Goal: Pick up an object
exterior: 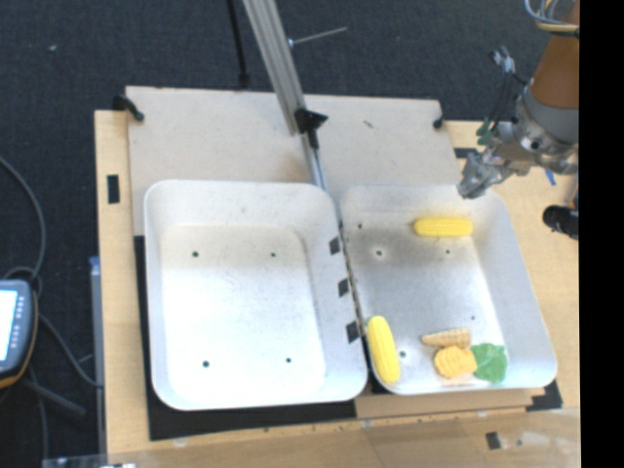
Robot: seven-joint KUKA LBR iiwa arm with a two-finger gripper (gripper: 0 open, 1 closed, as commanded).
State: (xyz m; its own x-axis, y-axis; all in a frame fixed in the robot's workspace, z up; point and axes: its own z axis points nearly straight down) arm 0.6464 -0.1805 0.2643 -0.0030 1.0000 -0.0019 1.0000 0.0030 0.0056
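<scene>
The right bin (507, 261) holds a yellow corn cob (443, 227) near its far wall. Along its near left wall lies a yellow banana-like piece (383, 349). A tan cracker (448, 338), an orange-yellow round piece (454, 362) and a green leafy piece (490, 362) cluster at its near right corner. My gripper (475, 181) hangs over the far right rim of this bin, up and right of the corn cob, touching none of the objects. Nothing shows between its tips.
The left bin (166, 261) sits beside the right one, with a dark divider (343, 271) between them. A slanted aluminium post (278, 52) rises from behind the bins. A handheld screen (12, 325) lies off the bench at far left.
</scene>
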